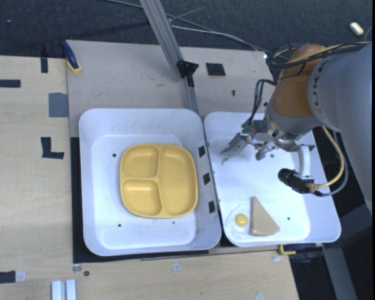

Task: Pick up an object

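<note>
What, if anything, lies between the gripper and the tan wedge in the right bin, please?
Nothing visible does. The gripper hangs over the upper part of the right bin; bare white floor separates it from the tan wedge and the small yellow ball beside it.

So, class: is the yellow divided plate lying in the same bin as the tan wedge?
No. The yellow divided plate lies in the left bin, while the tan wedge lies in the right bin.

I have the grey arm reaching in from the right, orange band (just above the wrist) bent downward, and the gripper hangs with its two fingers spread apart, holding nothing.
</note>
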You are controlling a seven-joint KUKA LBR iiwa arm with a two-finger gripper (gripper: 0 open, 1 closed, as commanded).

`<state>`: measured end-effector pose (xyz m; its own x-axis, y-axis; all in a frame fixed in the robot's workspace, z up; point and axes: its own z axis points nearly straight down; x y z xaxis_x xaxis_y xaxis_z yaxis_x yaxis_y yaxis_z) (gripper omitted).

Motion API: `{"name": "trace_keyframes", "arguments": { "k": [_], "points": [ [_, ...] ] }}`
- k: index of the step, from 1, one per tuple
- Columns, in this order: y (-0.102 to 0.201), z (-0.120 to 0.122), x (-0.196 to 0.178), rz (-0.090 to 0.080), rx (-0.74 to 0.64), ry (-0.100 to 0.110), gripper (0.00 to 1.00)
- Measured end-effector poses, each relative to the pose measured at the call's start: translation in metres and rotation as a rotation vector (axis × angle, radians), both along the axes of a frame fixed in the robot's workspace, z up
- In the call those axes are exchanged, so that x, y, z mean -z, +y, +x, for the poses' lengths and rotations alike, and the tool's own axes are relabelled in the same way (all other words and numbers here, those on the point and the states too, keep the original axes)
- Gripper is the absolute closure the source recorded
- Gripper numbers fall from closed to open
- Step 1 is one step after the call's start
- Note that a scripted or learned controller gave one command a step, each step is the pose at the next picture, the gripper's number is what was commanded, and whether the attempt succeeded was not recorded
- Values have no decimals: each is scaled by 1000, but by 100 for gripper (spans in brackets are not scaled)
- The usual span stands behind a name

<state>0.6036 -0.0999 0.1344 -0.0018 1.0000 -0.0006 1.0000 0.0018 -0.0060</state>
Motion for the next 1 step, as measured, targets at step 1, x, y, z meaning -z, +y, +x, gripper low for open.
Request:
{"name": "trace_keyframes", "arguments": {
  "k": [1],
  "points": [
    [0, 1, 51, -2, 0, -7, 0]
  ]
}}
